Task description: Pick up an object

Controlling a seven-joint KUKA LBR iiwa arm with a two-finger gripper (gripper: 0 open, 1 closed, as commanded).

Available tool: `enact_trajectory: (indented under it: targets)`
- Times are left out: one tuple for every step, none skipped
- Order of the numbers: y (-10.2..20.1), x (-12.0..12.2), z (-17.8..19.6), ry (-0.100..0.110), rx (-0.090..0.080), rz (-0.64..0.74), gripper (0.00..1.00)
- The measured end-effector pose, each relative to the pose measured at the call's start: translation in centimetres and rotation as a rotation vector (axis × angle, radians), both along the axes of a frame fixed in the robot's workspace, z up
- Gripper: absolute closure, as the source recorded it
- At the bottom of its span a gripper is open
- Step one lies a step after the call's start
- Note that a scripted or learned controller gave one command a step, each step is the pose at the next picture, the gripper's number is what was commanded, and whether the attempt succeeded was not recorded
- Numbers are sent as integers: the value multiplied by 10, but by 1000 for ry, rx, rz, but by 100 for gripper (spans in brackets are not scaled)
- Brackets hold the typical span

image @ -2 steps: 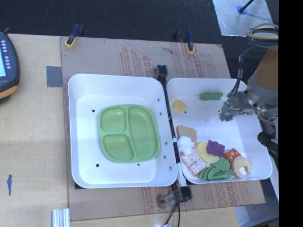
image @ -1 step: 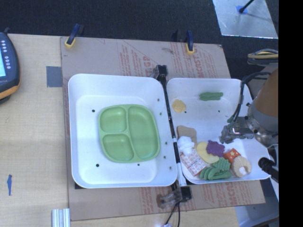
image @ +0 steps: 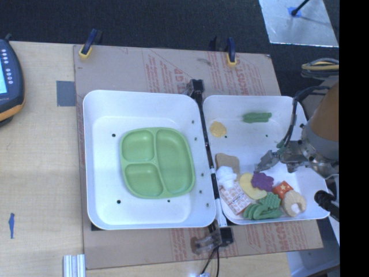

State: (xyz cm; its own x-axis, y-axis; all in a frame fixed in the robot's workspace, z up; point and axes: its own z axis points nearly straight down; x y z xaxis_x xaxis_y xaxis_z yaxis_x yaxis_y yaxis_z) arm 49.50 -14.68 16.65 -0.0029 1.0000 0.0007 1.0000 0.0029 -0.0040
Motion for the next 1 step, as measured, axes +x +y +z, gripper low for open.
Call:
enact_trajectory:
  targets:
    - [16, 6, -74, -5, -2, 1, 0]
